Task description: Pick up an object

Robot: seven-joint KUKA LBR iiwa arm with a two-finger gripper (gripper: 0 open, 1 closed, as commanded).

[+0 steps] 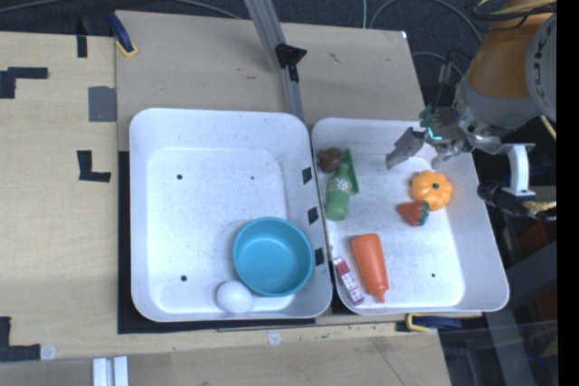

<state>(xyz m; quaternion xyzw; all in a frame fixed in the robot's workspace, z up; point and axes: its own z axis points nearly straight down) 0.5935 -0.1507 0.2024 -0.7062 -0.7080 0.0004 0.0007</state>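
The gripper (419, 151) hangs over the upper right part of the right bin (475, 280), fingers spread apart with nothing between them. Just below it sits a small orange pumpkin (431, 189), with a red strawberry (412, 213) touching its lower left side. Lower in the same bin lies an orange carrot (369, 264), tip pointing down, and beside it at the left wall a small red and white packet (346, 278). Near the upper left wall a green bottle (338, 191) lies lengthwise, with a brown lump (329, 160) at its top end. The left bin (172, 136) holds a blue bowl (271, 255) near its lower right corner and a white ball (234, 296) touching the bowl's lower left rim. The arm (507, 72), grey with an orange band, enters from the right.
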